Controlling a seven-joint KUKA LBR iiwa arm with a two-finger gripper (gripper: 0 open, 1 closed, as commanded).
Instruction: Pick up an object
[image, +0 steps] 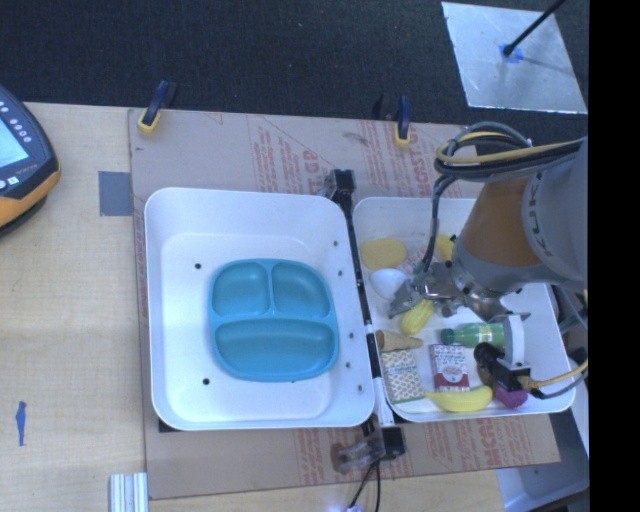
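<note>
Brown bench (70, 330) holds two white bins. Low in the right bin (560, 340), the claw (412, 295) hangs over a yellow lemon (416, 317); I cannot tell its grip. Nearby lie a banana (460, 400) and a green bottle (478, 334). At frame center-left, the left bin (170, 300) holds a blue plate (272, 320).

arm (560, 215): grey casing was seen | orange band (500, 225) above wrist | black and yellow cables (490, 145) were looped over it

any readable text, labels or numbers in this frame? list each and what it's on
None can be quoted.
Cardboard sheet: repeated red print, too blurred.
Red-and-white packet: label too small.
Patterned packet: nothing legible.
Green bottle: label unreadable.
Orange-edged device: screen and buttons unreadable.
</note>
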